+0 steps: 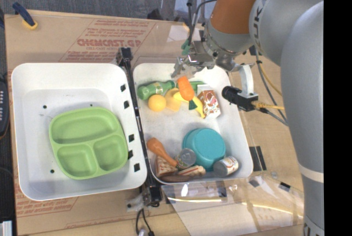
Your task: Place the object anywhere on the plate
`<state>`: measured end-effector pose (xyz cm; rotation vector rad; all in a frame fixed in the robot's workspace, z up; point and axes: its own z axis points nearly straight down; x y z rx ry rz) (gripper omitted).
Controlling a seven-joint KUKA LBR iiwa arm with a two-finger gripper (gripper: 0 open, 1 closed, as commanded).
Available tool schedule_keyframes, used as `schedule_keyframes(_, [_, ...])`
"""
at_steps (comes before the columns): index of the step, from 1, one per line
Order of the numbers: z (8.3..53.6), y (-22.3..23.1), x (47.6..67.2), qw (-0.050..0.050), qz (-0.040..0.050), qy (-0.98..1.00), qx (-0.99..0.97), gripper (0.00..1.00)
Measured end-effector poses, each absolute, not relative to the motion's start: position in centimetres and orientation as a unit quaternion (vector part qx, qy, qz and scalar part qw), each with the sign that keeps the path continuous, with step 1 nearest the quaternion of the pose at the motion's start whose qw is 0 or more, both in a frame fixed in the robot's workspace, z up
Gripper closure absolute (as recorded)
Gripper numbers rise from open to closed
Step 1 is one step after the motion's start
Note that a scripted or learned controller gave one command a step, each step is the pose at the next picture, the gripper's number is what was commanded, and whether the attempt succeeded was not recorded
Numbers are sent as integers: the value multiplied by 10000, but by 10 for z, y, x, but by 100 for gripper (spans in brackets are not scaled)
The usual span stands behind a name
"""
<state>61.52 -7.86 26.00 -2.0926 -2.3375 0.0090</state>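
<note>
Seen at the far end of the right-hand shallow white bin (165,126): a small orange carrot-shaped toy (185,88), lying tilted among the other pieces. Touching or nearly touching it on the left, a green bottle-shaped toy (154,88); just in front, a round yellow-orange ball (157,103) and a pale yellow piece (175,102); to its right, a small red-and-white carton (209,104).

Directly above the carrot, reaching in from the right, the metal two-finger gripper (184,67) of the grey arm. Cannot tell whether spread, pressed together or pinching anything; cannot tell either whether touching the carrot.

Nearer the camera in the same bin: a teal round bowl (204,147) turned over, a small labelled can (226,165) on its side, an orange-handled utensil (157,147).

In the left-hand white bin (33,92), well apart from the carrot: a light green plastic plate with three compartments (82,119), lying flat.
</note>
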Motion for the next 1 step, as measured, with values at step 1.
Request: schedule_keyframes(1, [260, -79, 615, 21, 29, -7451, -6670, 0])
